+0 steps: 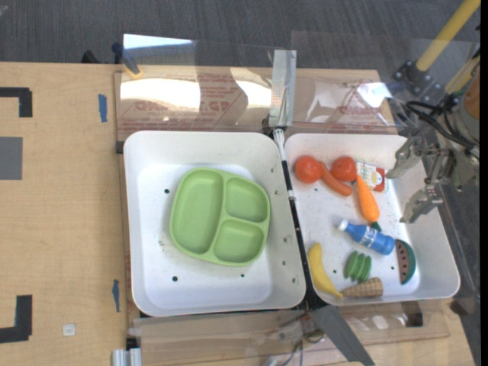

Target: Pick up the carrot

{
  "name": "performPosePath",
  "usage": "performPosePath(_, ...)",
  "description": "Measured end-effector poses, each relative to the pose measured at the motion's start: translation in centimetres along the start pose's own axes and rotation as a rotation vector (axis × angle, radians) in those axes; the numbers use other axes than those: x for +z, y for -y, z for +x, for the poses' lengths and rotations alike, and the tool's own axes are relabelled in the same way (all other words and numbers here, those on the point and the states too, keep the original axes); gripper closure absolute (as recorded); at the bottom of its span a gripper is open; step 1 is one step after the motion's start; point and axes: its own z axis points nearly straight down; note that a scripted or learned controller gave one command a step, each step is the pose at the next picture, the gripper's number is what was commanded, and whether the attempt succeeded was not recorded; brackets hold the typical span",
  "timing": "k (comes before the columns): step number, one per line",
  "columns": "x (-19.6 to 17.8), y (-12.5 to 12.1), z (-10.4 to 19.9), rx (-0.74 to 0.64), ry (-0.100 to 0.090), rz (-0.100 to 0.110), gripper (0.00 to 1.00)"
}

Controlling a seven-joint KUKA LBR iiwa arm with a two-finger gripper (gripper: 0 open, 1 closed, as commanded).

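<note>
Carrot [367, 199] lies in right bin [438, 242], upper middle, touching sausage [336, 182], just above blue bottle [368, 238]. Tool [418, 181] hangs over bin's right rim, fingers spread, pinching nothing. Bare floor between carrot and rim.

The left white plastic bin [145, 204] holds a green three-compartment plate [219, 216]. In the right white bin [442, 258], the orange toy carrot [367, 199] lies between two tomatoes [309, 168] behind and a blue bottle [369, 238] in front.
</note>
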Motion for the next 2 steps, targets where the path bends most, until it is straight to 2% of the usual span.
performPosePath(1,13.7,2.3,-3.3,0.101,-0.015,-0.004,0.0)
performPosePath(2,18.5,1.5,-7.5,0.25,0.003,0.0,0.0)
